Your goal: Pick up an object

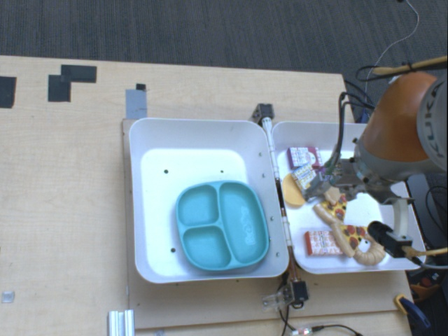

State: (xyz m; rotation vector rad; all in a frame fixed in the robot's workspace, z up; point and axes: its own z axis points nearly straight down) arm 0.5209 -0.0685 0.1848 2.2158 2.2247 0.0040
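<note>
Teal divided plate (222,225) in left white bin (150,208); red-white box (321,242), spotted tan giraffe toy (350,240) right of plate.

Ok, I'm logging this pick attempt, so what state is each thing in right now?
blue divided plate: upright, flat in the left bin.
giraffe toy: lying on its side in the right bin.
red packet: lying flat beside the giraffe toy.
purple packet: lying flat near the right bin's far end.
gripper: low over the right bin.
</note>
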